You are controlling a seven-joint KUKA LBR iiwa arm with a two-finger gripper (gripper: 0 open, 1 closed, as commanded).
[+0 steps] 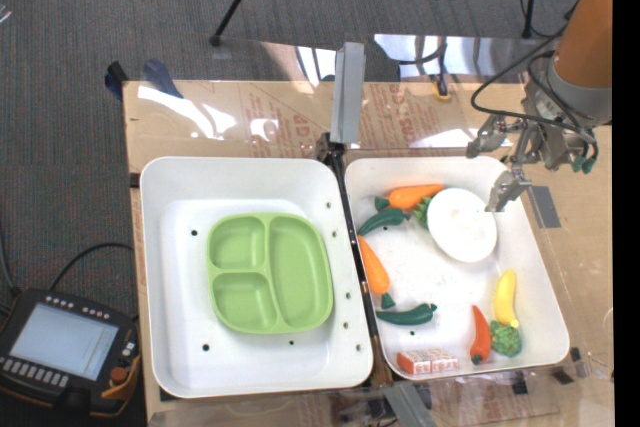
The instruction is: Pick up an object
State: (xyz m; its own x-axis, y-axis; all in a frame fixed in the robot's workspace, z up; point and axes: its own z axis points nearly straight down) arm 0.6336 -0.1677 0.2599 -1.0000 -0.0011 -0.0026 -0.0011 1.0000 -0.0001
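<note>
The right bin (540,255) holds several toy foods. An orange carrot (413,196) lies at the back beside a green pepper (383,220) and a white round plate (462,225). A second carrot (374,267) and a green chili (405,314) lie along the left side. A yellow banana (506,298), a red chili (480,335), a broccoli (507,340) and a small red and white box (428,361) sit near the front. My gripper (523,197) hangs over the bin's back right corner, just right of the white plate, open with nothing between its fingers.
A green divided plate (270,272) lies in the left bin (170,215). A grey upright post (348,95) stands behind the wall between the bins. A teach pendant (65,340) lies on the floor at the front left.
</note>
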